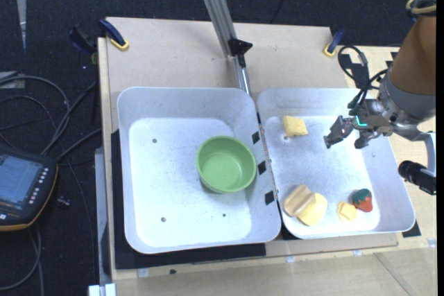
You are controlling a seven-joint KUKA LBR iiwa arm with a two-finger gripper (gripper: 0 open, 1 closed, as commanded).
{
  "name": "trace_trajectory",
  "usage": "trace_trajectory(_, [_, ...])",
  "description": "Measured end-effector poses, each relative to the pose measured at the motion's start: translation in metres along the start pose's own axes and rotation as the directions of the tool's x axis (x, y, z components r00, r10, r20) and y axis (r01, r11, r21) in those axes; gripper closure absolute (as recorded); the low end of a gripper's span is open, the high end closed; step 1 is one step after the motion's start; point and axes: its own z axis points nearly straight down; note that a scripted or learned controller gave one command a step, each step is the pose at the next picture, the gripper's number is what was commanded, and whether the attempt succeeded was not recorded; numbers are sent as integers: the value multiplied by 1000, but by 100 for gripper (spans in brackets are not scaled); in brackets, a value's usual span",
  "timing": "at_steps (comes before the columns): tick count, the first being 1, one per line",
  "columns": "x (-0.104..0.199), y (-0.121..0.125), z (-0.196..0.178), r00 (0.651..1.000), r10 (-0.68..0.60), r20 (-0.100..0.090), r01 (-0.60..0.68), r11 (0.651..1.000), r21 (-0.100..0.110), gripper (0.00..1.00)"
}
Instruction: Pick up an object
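Pincer [349, 134] placement is your whole game right now. From the overhead camera you've got it hanging over the right bin [393, 215], near that bin's far right corner, with its two dark fingers spread apart and nothing between them. So no catch yet, don't count one.

Your candidates are all in that right bin. The small yellow block [295, 126] sits near the far left corner, closest to where you're hovering. The pale yellow lump [305, 204] lies by the near left edge, and the little yellow piece [347, 211] plus the red and green strawberry-looking thing [363, 199] sit just beside each other toward the near right corner. The green bowl [225, 163] sits alone in the middle of the left bin [139, 149].

I'd go for the yellow block: nothing touching it, clear space on every side. Centre yourself over it before you drop, line the fingers across its narrower sides, and go right down to the bin floor before closing. I'd skip the strawberry pair, too crowded, you'd likely nudge one.
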Motion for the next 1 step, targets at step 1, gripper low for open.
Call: trace_trajectory(1, [0, 0, 0, 1000, 0, 0, 0, 1000, 0, 0])
